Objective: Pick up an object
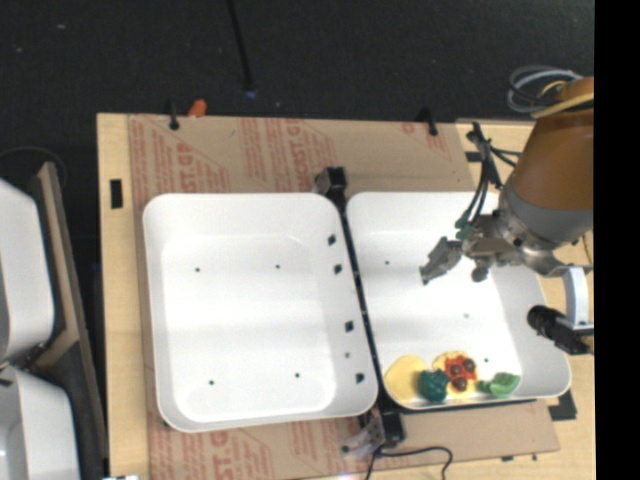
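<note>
— Grey metal, that's my gripper [455, 261], hanging over the right bin [400, 218] with its two fingers spread apart and nothing between them.

— Where are the things you might pick?

— All crowded at the near edge of that bin, well apart from me: a pale yellow disc [403, 376] lying flat, a dark teal lump [432, 386] resting on it, a red knobbly piece [460, 369] just beside that, and a small green piece [503, 381] at the end of the row. The bin floor between me and them is bare.

— What could go wrong?

— I'd judge the crowding is the main risk. They touch or nearly touch, so one finger could land on a neighbour and push the whole cluster instead of closing round one piece. They also sit against the bin's raised rim, which could block a finger on that side.

— And the surfaces?

— The bins are smooth, glossy white plastic, so a nudged piece would probably slide. The disc looks thin and flat, hard to get fingers under. The teal and red pieces look lumpy and irregular, likely easier to pinch. The left bin [250, 298] is the same shallow white tray, and both sit on brown printed cardboard [250, 153].
</note>
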